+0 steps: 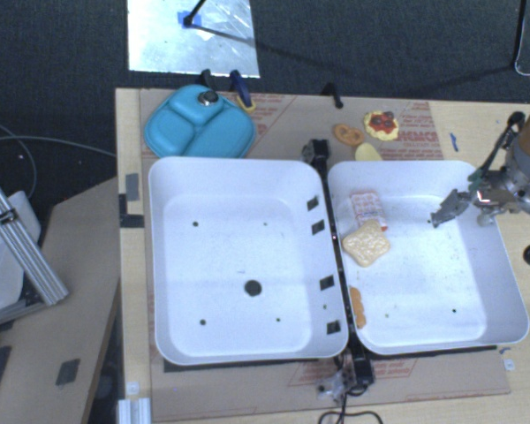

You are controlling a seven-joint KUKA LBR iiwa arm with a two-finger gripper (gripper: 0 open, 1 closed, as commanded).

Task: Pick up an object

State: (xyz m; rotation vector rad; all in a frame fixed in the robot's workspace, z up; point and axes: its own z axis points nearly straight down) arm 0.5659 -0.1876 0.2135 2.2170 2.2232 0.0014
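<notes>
Cracker [367, 244]: right bin [477, 325], left side, beside a small packet [367, 207].
Jaws [445, 210]: grasping nothing; released or clenched, cannot tell.
Direction: cracker left of jaws and nearer the camera, apart.

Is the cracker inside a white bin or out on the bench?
Inside. The cracker lies on the right bin's floor, near its left wall.

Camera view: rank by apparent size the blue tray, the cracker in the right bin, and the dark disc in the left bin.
1. Blue tray, by far the largest.
2. Cracker, lying in the right bin.
3. Dark disc in the left bin, smallest.
The gaps look clear; the camera's slant would not change this order.
</notes>
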